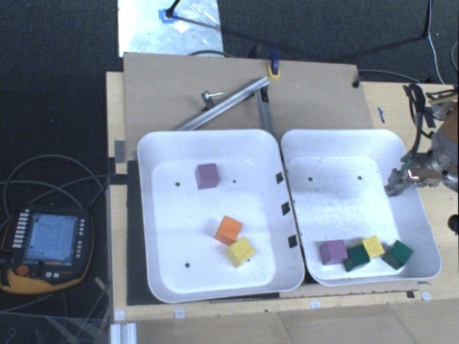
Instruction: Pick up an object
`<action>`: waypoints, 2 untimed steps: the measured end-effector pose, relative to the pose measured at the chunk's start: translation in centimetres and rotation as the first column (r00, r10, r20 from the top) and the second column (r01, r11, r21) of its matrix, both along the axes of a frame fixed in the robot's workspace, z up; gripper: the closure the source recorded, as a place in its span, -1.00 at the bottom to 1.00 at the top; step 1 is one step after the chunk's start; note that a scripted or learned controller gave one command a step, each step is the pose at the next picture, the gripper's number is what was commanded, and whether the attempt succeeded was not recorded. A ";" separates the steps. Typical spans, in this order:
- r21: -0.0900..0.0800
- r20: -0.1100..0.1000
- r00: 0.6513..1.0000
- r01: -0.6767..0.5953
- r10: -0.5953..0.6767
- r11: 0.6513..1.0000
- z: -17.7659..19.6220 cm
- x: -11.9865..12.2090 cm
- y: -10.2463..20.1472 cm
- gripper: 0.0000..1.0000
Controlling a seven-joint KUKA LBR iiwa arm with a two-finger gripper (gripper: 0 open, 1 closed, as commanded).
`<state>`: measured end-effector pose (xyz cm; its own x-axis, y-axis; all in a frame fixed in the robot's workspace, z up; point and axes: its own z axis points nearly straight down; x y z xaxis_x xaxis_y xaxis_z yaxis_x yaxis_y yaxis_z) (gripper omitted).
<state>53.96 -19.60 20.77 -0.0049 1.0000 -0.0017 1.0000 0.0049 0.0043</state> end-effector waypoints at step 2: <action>0.004 -0.001 1.000 -0.008 0.008 1.000 0.6 1.6 11.4 1.00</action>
